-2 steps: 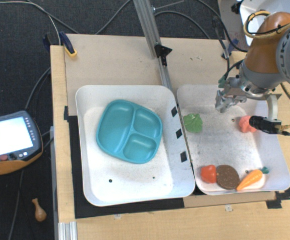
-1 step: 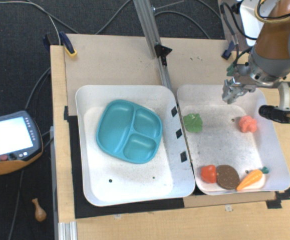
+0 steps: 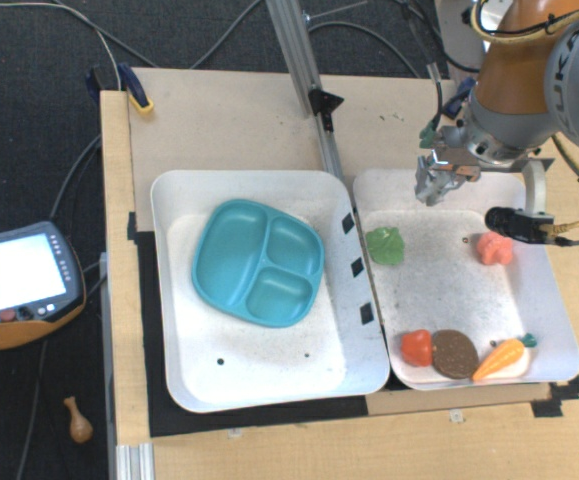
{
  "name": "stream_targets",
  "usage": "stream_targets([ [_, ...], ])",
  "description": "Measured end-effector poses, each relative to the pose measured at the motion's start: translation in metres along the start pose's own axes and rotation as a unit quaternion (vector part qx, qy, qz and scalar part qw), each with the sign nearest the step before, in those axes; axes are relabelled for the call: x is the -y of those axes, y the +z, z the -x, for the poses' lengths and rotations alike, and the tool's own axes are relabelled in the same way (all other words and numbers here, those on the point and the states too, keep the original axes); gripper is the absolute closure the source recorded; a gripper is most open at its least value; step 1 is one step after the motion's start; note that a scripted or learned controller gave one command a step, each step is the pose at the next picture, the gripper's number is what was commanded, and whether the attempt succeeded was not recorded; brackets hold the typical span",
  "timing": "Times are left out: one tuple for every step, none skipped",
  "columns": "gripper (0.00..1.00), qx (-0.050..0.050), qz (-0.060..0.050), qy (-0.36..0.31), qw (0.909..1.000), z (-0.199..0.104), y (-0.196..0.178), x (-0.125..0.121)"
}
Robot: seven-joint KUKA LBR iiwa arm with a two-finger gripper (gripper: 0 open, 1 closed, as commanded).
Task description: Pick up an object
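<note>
Gripper (image 3: pixel 432 183) hangs over right bin (image 3: pixel 439 298) far edge; finger state cannot be determined. Carrot (image 3: pixel 499 359) lies diagonally, green top toward far right.

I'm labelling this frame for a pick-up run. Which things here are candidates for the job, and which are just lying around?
Belongs to the job:
gripper
green toy
pink toy
red toy
brown disc
toy carrot
right bin that holds them

Just lying about:
blue divided plate in the left bin
handheld pendant
small wooden knob
</note>
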State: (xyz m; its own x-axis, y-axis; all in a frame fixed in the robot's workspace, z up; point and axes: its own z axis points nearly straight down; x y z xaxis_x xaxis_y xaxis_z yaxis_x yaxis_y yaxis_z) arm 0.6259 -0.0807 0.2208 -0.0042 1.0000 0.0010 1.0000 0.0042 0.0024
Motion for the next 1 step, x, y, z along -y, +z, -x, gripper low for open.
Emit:
stream_targets([
  [1.00, 0.000, -0.002, 0.000, 1.0000, -0.0606, 0.0034, 0.0110],
])
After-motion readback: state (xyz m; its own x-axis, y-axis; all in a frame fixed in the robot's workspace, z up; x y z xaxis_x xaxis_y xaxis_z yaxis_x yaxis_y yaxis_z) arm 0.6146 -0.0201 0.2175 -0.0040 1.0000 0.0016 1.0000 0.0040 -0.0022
